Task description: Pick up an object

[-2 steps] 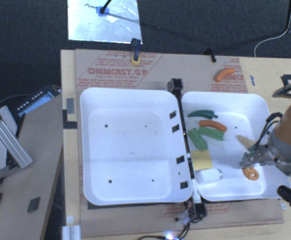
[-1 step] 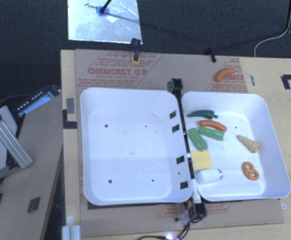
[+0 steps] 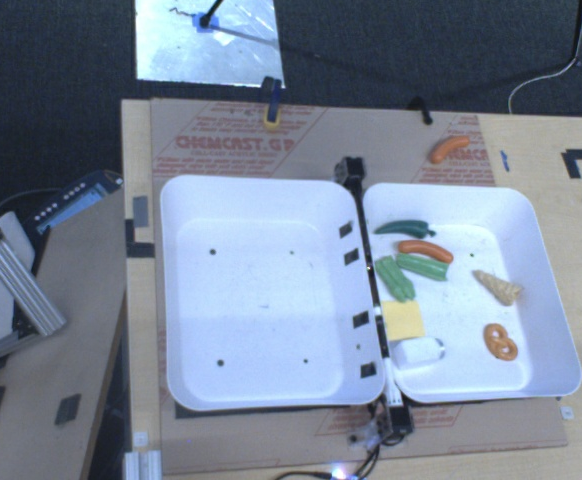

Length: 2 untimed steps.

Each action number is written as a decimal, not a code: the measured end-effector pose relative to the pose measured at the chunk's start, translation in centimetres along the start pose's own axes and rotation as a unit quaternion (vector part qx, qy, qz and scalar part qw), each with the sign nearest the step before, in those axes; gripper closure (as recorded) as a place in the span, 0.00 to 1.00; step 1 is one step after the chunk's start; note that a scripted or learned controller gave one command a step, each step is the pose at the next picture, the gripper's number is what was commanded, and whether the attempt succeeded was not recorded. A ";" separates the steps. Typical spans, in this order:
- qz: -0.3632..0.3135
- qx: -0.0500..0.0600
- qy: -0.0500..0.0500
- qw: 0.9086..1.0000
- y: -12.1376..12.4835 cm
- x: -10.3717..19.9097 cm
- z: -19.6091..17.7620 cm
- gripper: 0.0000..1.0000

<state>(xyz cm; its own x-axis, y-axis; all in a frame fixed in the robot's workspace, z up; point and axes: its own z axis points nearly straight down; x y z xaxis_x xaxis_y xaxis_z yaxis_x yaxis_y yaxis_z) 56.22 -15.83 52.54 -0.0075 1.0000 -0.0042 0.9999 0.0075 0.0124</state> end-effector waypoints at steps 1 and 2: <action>0.000 0.003 0.001 1.000 7.8 0.5 -0.9 1.00; 0.005 0.005 0.001 1.000 10.6 -5.2 -0.7 1.00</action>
<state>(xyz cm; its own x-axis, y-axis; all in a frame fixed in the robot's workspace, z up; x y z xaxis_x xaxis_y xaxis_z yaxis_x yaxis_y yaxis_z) 66.85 -20.95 53.42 0.0021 1.0000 -0.0028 1.0000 -0.0021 0.0022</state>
